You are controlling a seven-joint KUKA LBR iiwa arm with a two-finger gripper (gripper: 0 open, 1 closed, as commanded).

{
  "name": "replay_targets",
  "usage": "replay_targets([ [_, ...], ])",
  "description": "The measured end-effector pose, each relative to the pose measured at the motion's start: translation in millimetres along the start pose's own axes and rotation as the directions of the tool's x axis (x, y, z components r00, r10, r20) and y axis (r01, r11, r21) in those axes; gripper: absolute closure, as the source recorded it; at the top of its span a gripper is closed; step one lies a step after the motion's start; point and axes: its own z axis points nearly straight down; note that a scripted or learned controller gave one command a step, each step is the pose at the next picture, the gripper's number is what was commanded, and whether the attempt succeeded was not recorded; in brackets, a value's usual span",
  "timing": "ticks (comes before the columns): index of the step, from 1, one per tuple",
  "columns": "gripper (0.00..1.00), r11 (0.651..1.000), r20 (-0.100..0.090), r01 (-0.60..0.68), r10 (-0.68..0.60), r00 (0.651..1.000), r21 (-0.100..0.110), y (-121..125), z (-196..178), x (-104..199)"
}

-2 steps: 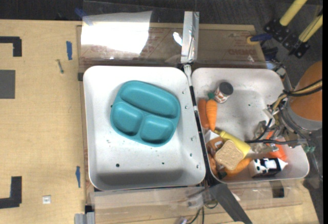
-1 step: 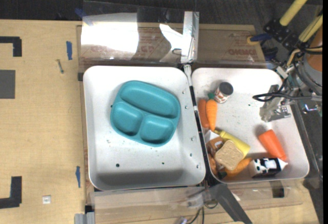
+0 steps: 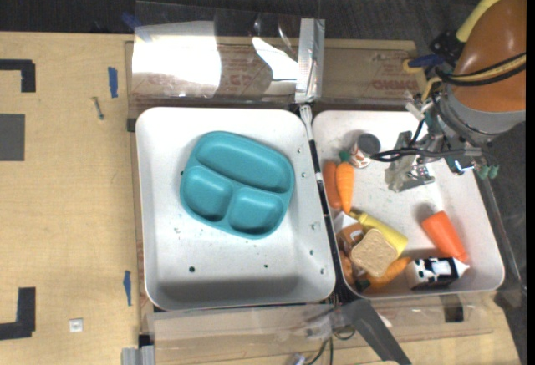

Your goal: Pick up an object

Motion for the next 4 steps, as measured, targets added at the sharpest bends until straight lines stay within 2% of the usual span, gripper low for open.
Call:
replay_targets([
  [1,0.0,1.0,0.0,-0.002,0.002,1.0,0.001,-1,0,0],
  [2,0.0,0.993,0.007,0.12,-0.12,0.993,0.007,-19,140,6],
  [3,0.0,0.999,0.013,-0.041,0.04,0.999,0.022,1,139,56],
  [4,0.0,0.994,0.011,-0.109,0.109,0.994,0.02,-2,139,58],
])
